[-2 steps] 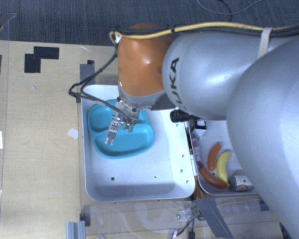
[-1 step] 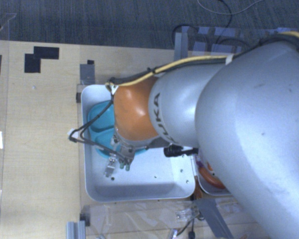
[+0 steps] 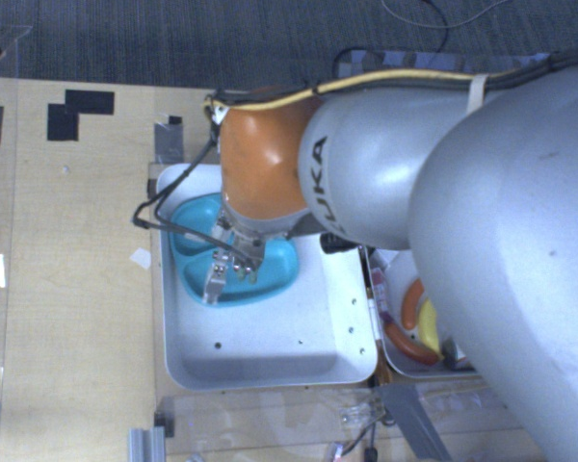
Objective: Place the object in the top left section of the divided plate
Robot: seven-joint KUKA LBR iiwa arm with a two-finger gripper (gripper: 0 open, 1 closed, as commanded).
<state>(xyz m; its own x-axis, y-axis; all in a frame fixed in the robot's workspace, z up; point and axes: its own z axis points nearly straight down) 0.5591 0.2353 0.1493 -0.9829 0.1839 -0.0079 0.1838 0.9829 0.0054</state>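
So the gripper [image 3: 223, 275] hangs right over the blue divided plate [image 3: 279, 269] in the left bin [image 3: 270, 364], tilted down, probably lining up a drop. Can't tell what state it's in, or if it's carrying the object. Off to its right, some red and yellow items [image 3: 419, 330] sit in the other bin.

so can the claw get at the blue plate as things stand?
Probably yes. The claw hangs right over the blue plate in the left bin, and nothing shows between them. The arm hides the plate's upper part, so its sections can't be judged.
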